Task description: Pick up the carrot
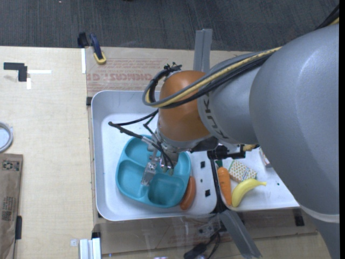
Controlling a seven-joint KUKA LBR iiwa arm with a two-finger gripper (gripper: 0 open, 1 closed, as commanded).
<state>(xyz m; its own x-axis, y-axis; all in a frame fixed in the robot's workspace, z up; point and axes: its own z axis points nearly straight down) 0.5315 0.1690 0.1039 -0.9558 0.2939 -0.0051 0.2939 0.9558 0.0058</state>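
Gripper's parked over the wrong bin, carrot's sitting in the other one

The gripper hangs over the blue divided tray in the left bin; can't tell if its fingers are spread or pressed together. The carrot lies in the right bin, hard against its left wall, with a banana touching it on the right. Risky bit, I'd guess: coming down there could clip the wall or grab the banana instead. A sausage-looking thing sits just across the divide. Open room is further right in that bin.
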